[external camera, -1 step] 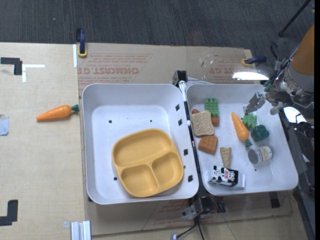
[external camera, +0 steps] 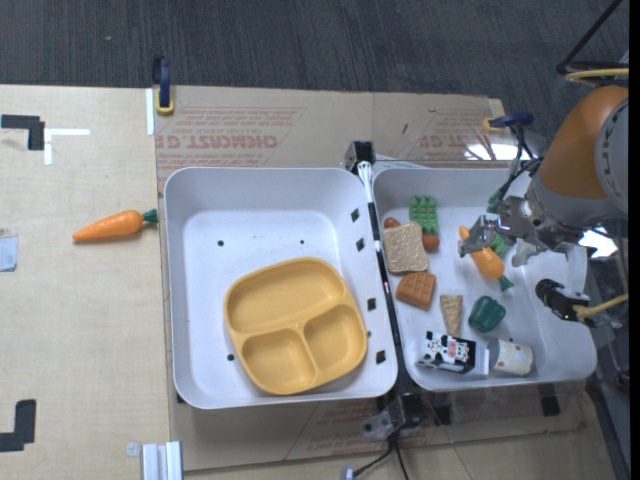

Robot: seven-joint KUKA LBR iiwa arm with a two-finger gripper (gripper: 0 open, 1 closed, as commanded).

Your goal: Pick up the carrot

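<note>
A small orange carrot (external camera: pixel 486 262) with a green stub at its lower end lies in the right bin (external camera: pixel 560 368), toward the back right. My gripper (external camera: pixel 497 248) hangs right over it, open, with one finger on each side of the carrot's upper end. I cannot tell whether the fingers touch it. A second, larger carrot (external camera: pixel 110 226) with a green top lies on the bare bench, left of the left bin.
The left bin (external camera: pixel 200 268) holds a yellow divided plate (external camera: pixel 295 325). Around the small carrot lie a green block (external camera: pixel 423 211), a toast slice (external camera: pixel 405 248), a brown waffle (external camera: pixel 416 289), a green pepper (external camera: pixel 487 313), a cow-patterned carton (external camera: pixel 447 352) and a white cup (external camera: pixel 512 358).
</note>
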